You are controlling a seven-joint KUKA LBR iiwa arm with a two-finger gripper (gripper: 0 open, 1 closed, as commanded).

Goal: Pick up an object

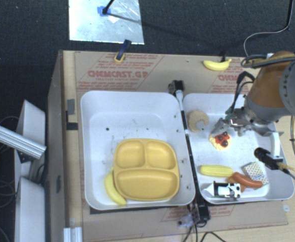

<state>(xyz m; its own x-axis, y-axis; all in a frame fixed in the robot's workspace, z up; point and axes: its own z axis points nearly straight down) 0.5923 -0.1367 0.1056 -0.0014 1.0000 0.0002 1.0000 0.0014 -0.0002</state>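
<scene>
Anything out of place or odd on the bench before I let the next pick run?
One yellow banana lies on the bench behind the right bin, outside both bins. Another banana is wedged between the yellow divided tray and the left bin's front wall. The gripper hovers over the red and yellow toy.

Even, fairly bright light falls from above — the two white bins [137, 105] read clean, close to washed out on their floors, with only thin soft shadows under their contents. A foil-like sheet [106, 13] on the dark floor throws back mottled glare. The picture is soft and slightly grainy — small details near the arm [276, 89] smear, and the dark carpet [21, 39] loses texture.
</scene>
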